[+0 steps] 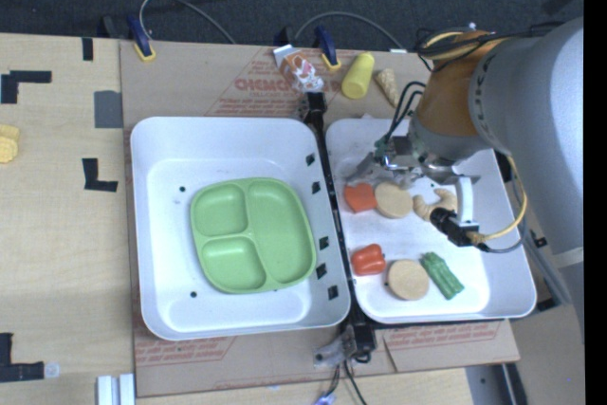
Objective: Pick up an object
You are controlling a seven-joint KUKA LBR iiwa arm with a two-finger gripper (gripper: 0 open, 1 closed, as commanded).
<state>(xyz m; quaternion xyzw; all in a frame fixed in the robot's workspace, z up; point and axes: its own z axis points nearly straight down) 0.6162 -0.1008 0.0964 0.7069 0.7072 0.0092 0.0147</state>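
Note:
My gripper (384, 168) hangs low over the back of the right bin (507, 299), coming off the grey arm with its orange band (455, 100). Just in front of it lie an orange-red piece (359, 197) and a round tan piece (393, 201), with small tan bits (432, 200) to their right. I cannot tell whether the gripper touches any of them. Nearer the bin's front lie a red pepper-like toy (368, 258), a tan disc (408, 280) and a green stick-shaped toy (442, 273).
The left bin (156, 156) holds a green divided plate (252, 234). Behind the bins on the cardboard lie a yellow cylinder (358, 76), a small carton (298, 66) and a tan stick (387, 87). A black cable (453, 225) loops over the right bin.

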